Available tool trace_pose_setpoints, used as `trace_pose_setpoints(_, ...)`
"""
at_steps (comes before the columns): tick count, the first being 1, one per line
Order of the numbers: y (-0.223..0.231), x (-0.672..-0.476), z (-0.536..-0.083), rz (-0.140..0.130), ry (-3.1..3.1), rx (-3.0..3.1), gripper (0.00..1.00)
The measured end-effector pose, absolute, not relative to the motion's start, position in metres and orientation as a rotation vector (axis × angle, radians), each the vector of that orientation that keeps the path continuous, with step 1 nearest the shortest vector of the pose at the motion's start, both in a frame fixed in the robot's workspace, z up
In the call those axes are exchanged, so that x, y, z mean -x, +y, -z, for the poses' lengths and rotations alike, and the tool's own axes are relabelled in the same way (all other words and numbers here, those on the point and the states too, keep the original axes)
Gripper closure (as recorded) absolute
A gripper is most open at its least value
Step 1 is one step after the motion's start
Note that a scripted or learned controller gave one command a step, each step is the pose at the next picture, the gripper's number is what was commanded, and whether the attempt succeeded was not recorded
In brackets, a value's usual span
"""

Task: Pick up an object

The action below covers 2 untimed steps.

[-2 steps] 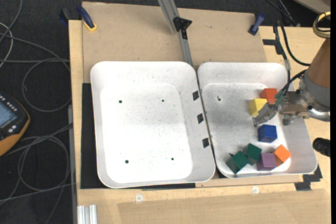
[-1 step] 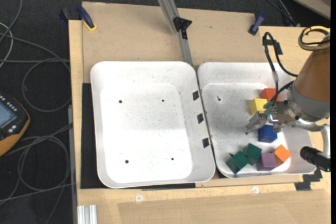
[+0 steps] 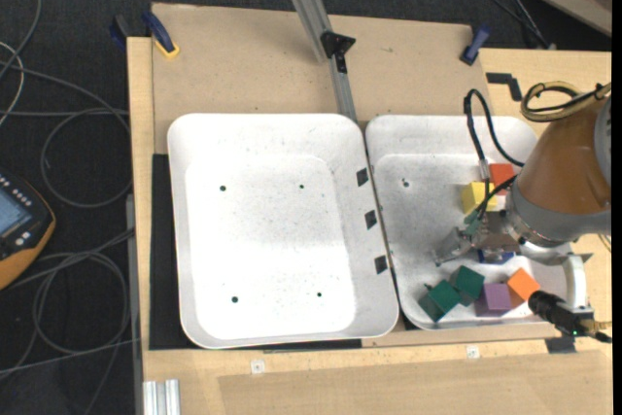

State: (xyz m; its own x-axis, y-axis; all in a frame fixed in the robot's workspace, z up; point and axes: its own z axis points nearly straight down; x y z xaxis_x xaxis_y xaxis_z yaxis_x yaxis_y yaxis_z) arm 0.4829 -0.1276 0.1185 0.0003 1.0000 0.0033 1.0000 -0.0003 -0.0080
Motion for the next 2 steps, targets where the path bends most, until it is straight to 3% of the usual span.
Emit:
trace_pose_setpoints(1, -0.128, -0.485, -0.133, 0.003, -2.223, 2.221, 1.0)
trace_pose_setpoints(2, -0.127, -0.482, -0.177, 0.005, -2.227, 2.224, 1.0)
